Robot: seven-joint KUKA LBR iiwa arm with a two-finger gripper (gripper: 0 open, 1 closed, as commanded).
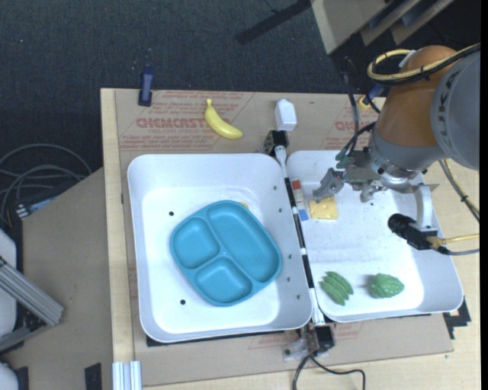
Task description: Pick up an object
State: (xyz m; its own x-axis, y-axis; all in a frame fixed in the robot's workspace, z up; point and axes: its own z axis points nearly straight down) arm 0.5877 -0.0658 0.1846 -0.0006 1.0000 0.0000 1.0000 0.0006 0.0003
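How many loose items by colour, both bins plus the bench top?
Green: 2, leafy piece and bumpy piece, right bin
Yellow: 2, cheese-like wedge in right bin, banana on bench
Blue: 1, divided plate in left bin
Total: 5

A dark blue-grey carpet (191,38) covers the floor around the worktop (114,228), whose top is brown cardboard with red print. Grey cables (34,179) loop on the carpet at the left, and a metal rail (30,293) lies slantwise near the lower left corner. A beige box (358,19) sits at the top right. The light is even, with soft shadows.
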